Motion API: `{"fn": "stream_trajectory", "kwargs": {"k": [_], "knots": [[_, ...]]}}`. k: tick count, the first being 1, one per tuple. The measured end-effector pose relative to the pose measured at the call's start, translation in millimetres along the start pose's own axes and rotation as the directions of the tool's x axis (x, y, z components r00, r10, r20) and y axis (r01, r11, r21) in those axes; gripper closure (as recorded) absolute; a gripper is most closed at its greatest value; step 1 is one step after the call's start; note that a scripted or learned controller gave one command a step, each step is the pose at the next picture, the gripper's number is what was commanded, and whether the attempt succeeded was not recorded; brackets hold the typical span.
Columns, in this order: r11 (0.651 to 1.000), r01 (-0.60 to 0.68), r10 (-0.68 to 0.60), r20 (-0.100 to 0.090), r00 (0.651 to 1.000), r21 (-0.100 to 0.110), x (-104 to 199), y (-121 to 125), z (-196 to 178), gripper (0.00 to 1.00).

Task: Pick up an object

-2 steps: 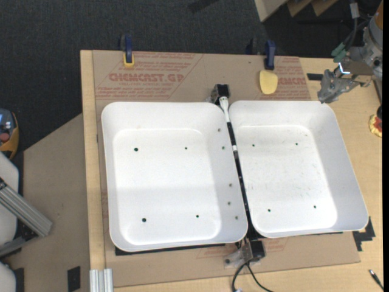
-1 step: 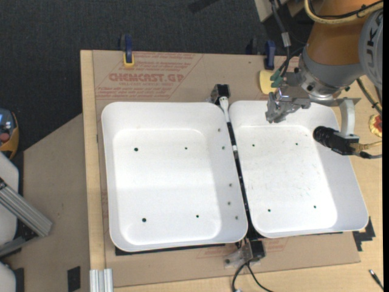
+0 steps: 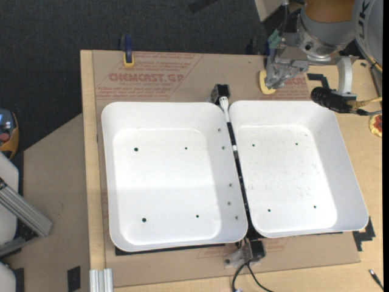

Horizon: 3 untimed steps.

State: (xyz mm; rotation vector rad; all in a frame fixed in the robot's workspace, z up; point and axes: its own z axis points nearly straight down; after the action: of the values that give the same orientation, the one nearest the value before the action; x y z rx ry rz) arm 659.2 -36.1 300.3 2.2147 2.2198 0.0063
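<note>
The gripper (image 3: 281, 78) is hovering past the right bin (image 3: 292, 104); I cannot tell whether it is clenched or released. A pale yellowish object (image 3: 266, 82) is sitting just left of its tip. By my judgement, closing off-centre is risking nudging it away.

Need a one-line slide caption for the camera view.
KUKA arm's end effector poised over the bench beyond the right bin, beside the left bin, above a small yellowish object.

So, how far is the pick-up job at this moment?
Nothing looks done yet. The tool hangs above the bench beyond the right bin's far rim, over a pale yellowish object. I cannot see anything held. Left: lowering, gripping an object and lifting it.
</note>
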Motion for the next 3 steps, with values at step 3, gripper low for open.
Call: {"fn": "stream_trajectory", "kwargs": {"k": [3], "knots": [[1.0,-0.003,0.003,-0.001,1.0,0.003,-5,-16,-18,1.0]]}}
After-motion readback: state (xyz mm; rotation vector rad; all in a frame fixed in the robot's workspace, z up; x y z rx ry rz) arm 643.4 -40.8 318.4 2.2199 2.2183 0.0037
